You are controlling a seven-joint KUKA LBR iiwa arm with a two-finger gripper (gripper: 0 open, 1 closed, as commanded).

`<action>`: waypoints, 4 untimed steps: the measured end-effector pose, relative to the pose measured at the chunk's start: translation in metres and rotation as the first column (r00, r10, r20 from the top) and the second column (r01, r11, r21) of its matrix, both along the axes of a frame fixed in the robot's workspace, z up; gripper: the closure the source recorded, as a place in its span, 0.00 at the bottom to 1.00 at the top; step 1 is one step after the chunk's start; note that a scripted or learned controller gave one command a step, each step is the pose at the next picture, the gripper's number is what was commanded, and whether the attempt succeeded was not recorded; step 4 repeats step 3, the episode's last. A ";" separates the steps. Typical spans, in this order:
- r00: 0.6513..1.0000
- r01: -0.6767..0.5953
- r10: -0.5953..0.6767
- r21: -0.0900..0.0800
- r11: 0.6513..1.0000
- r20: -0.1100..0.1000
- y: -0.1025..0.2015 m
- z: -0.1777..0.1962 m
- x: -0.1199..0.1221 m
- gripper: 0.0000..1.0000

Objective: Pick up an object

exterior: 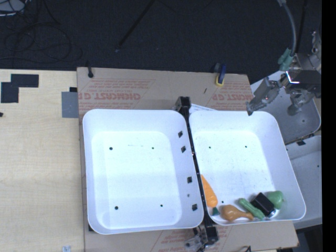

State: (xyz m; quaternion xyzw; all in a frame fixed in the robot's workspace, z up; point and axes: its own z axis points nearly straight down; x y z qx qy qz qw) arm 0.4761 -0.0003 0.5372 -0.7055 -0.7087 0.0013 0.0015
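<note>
1. Left bin (135,178): one, shallow, white, rounded corners; small dark dots mark its floor. It lies on a brown cardboard sheet (157,88) whose far edge carries one yellow and blue clip (220,75).
2. Black clamps (192,178): a row along the seam where the two bins meet edge to edge.
3. Right bin (236,151): one, the same make. Its far and middle floor is open white; all the contents crowd the near edge and the near right corner.
4. Contents, five pieces, left to right:
   - One orange carrot-shaped piece (209,192), tapered, lying along the left wall, just beside the seam.
   - One tan-orange gourd-shaped piece (233,212), against the near wall.
   - One long green piece (250,207), just beside the gourd shape.
   - One black block (262,204), lying against the long green piece.
   - One rounded green piece (274,197), beside the block, nearest the right wall.
5. Gripper (255,104): one, grey, over the far right corner rim of the right bin, well apart from the five pieces. Whether it is released or clenched cannot be told; nothing is seen in its grasp.
</note>
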 end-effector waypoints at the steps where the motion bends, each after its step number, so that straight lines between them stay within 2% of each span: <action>1: 1.000 0.000 0.000 0.000 1.000 0.000 0.032 0.000 0.000 0.00; 2: 1.000 -0.003 0.003 -0.001 1.000 -0.003 0.032 0.010 0.000 1.00; 3: 1.000 0.003 -0.003 -0.003 1.000 -0.015 0.051 -0.141 0.014 1.00; 4: 1.000 0.003 -0.003 -0.003 1.000 -0.015 0.051 -0.141 0.014 1.00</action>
